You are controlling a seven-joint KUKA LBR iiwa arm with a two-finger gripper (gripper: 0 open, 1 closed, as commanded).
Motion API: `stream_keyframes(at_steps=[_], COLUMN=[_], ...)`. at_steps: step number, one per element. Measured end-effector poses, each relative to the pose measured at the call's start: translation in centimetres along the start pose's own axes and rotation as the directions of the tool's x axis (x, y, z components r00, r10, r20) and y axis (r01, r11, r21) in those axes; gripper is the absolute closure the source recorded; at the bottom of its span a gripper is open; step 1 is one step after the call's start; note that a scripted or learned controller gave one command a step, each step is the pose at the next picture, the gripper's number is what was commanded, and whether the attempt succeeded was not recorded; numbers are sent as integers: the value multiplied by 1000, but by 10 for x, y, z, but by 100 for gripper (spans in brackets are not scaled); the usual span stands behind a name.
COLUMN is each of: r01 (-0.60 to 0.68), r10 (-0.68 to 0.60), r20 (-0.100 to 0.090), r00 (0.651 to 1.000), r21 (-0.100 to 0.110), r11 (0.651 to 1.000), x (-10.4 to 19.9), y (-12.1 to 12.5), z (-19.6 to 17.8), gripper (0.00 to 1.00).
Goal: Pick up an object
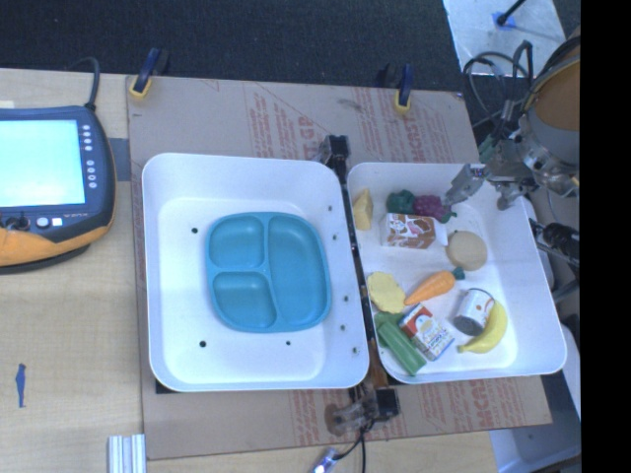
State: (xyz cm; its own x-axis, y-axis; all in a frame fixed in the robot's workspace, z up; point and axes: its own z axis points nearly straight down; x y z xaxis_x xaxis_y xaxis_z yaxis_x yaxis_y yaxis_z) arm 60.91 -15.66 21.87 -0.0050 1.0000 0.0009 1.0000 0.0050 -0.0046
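Right bin (532, 264): toys heaped for picking, carrot (431, 287) mid-bin among them; end effector (459, 191) poised at far edge beside purple toy (430, 206), grip state indiscernible; left bin (168, 264) holding blue tray (266, 270).

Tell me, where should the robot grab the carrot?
Probably around the middle of the carrot's orange body, coming straight down from above. It lies flat and slanted in the right bin, so fingers closing across its narrow width should fit. The thick end sits close to the beige ball and the tip nears the yellow piece, so the middle has the most room.
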Motion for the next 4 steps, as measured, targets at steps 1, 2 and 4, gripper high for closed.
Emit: stream_keyframes(at_steps=[1,2,4], r01=[0,0,-4], r10=[0,0,4], r20=[2,4,15], r00=[1000,1000,1000], r21=[1,-14,-45], r11=[1000,1000,999], x=[-30,-5,54], y=[-42,30,-51], z=[60,111,100], gripper=[0,0,100])
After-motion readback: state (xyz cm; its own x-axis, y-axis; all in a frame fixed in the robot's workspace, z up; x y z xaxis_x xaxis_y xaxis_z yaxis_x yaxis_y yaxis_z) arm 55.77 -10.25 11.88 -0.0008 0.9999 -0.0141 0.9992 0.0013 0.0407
